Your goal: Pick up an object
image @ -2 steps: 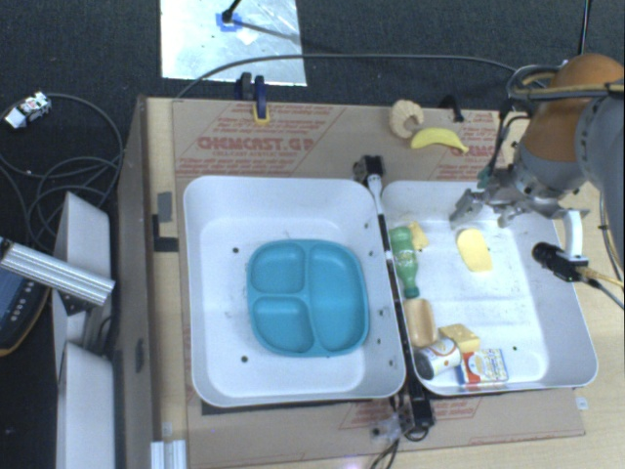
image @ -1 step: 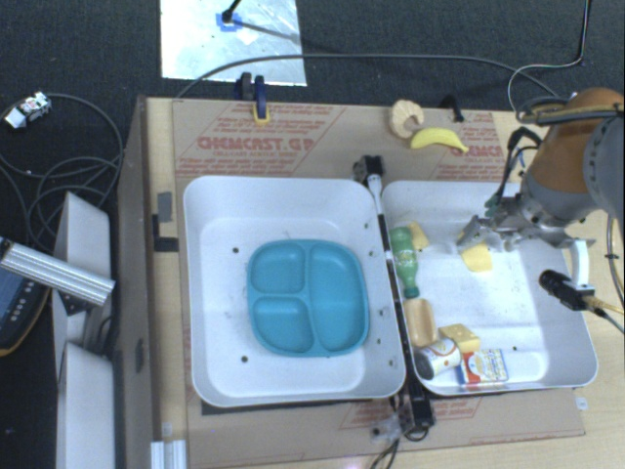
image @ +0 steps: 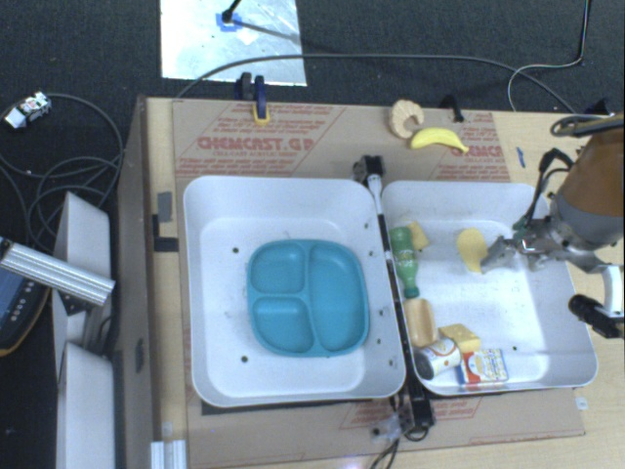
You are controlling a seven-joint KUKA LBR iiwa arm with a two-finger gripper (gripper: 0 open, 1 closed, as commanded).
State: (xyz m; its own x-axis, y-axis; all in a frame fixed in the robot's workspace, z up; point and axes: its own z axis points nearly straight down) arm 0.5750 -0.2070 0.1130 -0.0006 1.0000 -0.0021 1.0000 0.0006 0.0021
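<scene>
Near the middle of the right white bin [image: 547, 360] you see a small pale yellow rounded object [image: 472, 249], lying on the bin floor. Just to its right is the grey two-finger gripper [image: 498, 255], with its tip pointing at the yellow piece. You cannot tell from this view how far the fingers are apart, and nothing is seen between them, so the yellow piece looks free on the floor.

Along the left wall of the same bin lies a green plastic bottle [image: 403, 259] with a white cap, and a little yellow piece [image: 418, 235] is beside its upper part. Lower, near the front corner, you find a tan block [image: 420, 321], a yellow wedge [image: 462, 337], a small can with a red label [image: 439, 361] and a flat white package with colourful print [image: 484, 366], all close together.

The left white bin [image: 210, 291] holds a blue plastic plate with three compartments [image: 307, 296].

Behind the bins, on the cardboard surface of the bench [image: 322, 130], a yellow toy banana [image: 437, 140] lies just beside a beige ring-shaped object [image: 405, 117].
</scene>
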